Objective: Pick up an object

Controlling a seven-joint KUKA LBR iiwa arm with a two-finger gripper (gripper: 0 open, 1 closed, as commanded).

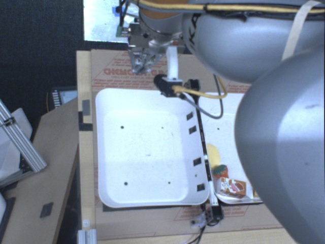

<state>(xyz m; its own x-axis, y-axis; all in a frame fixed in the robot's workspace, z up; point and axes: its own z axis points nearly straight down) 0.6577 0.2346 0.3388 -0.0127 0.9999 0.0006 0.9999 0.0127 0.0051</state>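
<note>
Beyond the left bin's (109, 136) far rim hangs the gripper (142, 65), nothing visibly held. Objects — yellow piece (213, 154), red-and-white packet (231, 186) — lie in the right bin (226, 128), well apart; closing here would likely grasp air.

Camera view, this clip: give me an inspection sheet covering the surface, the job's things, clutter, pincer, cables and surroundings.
Surface: cardboard-covered bench bearing two white bins; the left bin shows its bare floor with small dark dots.
Job's things: in the right bin, a yellow object and a red and white packet near its front edge; the arm hides the rest of that bin.
Clutter: nothing seen.
Pincer: pincer above the far edge of the left bin, over the cardboard; nothing seen in it.
Cables: yellow cable along the arm; black cable looping over the right bin.
Surroundings: metal frame rail at left; dark backdrop behind.
</note>
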